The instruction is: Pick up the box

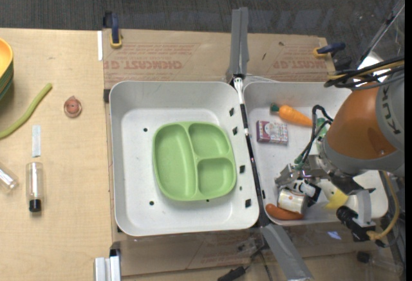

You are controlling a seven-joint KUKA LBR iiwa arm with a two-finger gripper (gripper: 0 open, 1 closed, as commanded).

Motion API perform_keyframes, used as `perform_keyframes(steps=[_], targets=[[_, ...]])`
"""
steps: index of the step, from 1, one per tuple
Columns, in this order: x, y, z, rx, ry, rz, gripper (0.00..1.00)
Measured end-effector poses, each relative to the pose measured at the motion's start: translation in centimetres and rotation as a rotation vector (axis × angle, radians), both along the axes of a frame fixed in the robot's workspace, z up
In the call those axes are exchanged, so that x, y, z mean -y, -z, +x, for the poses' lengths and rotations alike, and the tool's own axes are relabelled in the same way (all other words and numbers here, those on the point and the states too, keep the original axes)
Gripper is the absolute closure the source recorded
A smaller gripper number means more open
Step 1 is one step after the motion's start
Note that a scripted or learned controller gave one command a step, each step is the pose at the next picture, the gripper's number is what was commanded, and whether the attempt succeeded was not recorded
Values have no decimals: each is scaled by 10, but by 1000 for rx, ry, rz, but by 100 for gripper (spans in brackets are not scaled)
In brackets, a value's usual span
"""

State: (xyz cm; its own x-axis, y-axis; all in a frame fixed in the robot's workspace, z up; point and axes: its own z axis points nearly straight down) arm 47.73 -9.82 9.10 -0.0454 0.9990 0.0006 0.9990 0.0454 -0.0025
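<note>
Purple box [272, 132] lying flat in the right bin [257, 96], just below-left of the carrot [291, 115], gripper [293, 181] low near the bin's front, well apart from the box, fingers' spread cannot be told, green divided plate [194, 161] in the left bin [129, 209].

Arm [370, 128] cut off by right edge. Yellow bowl [5, 74] cut by left edge. Box [272, 132] label print too small to read. Arm hides part of right bin [257, 112] floor.
</note>
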Motion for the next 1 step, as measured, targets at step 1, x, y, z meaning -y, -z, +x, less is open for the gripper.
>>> perform_keyframes(steps=[1], targets=[[0,-8,67,0,-30,-1,0]])
